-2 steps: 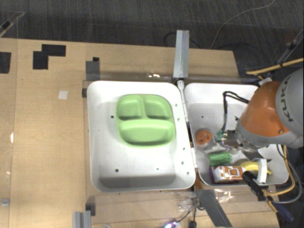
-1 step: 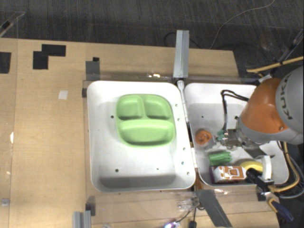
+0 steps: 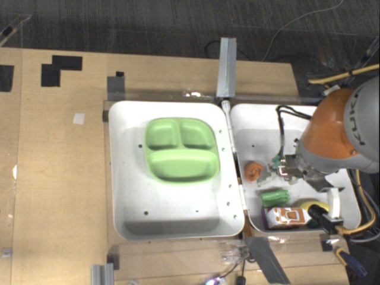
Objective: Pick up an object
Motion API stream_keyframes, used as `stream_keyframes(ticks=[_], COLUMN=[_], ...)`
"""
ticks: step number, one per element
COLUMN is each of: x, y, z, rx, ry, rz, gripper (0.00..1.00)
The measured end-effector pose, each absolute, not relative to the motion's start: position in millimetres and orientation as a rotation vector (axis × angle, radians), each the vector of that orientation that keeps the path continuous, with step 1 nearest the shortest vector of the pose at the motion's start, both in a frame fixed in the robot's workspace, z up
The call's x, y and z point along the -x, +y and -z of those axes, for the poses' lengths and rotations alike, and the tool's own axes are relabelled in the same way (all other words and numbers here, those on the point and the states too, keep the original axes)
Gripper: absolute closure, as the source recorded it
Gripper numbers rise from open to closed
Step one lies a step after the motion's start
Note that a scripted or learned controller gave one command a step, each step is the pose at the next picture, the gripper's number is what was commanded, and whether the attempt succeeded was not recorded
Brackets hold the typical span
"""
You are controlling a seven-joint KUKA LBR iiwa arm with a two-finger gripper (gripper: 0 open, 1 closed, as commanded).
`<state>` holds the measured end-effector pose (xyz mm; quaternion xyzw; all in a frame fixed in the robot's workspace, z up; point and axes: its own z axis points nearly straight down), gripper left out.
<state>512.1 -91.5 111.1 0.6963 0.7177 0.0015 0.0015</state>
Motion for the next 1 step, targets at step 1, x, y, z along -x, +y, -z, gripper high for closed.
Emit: stream_keyframes(ticks=[1], x=[-493.5], y=[-96.2], z=[-92.1], rx=[-2.117], ry=[2.300], rz=[-0.022], gripper=[0.00])
